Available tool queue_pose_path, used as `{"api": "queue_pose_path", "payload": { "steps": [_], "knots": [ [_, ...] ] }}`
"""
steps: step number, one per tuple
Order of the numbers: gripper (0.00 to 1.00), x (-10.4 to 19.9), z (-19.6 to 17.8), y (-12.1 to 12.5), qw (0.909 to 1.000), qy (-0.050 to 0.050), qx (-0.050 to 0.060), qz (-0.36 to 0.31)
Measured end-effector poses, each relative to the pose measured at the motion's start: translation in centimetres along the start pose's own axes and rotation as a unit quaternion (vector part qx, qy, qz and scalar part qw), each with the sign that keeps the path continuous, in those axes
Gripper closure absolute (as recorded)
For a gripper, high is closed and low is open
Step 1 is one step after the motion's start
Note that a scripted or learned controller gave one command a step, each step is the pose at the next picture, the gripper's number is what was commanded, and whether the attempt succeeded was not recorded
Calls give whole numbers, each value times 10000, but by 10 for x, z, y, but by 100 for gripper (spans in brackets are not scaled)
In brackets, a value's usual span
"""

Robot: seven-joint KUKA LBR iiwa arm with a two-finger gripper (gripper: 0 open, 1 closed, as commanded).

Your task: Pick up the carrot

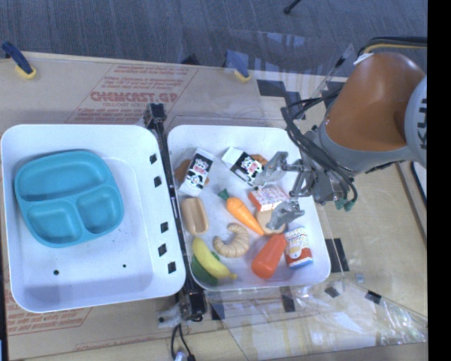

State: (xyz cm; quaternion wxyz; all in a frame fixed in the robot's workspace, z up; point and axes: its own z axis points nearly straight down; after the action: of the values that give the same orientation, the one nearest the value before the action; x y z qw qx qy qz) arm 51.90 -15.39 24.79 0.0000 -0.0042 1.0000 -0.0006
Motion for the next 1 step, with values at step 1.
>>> {"api": "queue_pose_path", "payload": {
  "steps": [1],
  "knots": [
    [0, -33, 139, 26, 9998, 73, -37, -160]
  ]
}}
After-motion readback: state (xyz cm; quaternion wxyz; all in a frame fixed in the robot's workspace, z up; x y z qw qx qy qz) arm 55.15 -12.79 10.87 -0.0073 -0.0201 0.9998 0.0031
